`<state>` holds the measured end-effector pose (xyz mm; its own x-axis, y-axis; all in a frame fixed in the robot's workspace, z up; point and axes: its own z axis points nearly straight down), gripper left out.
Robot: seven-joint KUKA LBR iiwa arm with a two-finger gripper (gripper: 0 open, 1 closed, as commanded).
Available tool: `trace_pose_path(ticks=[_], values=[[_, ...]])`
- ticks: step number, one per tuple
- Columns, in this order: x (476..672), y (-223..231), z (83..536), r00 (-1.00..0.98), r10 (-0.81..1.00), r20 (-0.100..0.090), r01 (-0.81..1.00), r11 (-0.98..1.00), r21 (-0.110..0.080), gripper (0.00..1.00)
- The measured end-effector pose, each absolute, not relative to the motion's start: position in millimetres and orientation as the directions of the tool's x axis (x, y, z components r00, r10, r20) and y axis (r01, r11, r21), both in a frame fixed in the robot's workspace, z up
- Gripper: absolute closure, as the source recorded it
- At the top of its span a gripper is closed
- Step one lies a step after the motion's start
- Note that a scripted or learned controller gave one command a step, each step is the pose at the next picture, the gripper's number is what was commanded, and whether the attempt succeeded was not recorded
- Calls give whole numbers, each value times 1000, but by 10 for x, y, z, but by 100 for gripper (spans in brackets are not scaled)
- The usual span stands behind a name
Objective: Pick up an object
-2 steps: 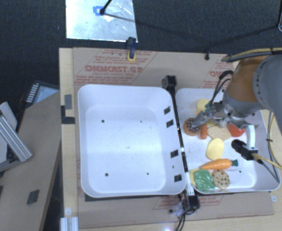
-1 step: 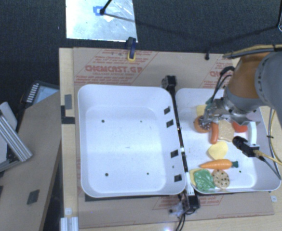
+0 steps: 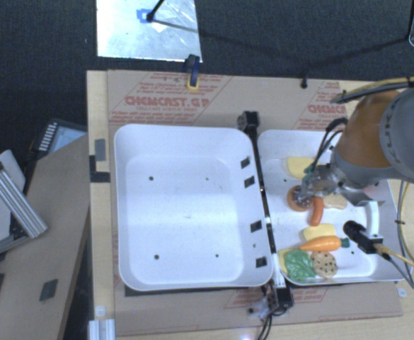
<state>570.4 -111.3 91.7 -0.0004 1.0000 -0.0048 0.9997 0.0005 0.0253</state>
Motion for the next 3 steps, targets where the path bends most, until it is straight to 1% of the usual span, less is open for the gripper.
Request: trace_pose_path(ticks=[1, 2, 3], values=[[4886, -1120, 945, 1, 1000, -3, 1000, -1, 14, 100], [5065, -959, 1299, -6, 1000, -1, 1000, 6, 5, 100], [5566, 126, 2155, -13, 1000, 1, 1000, 13, 11, 100]])
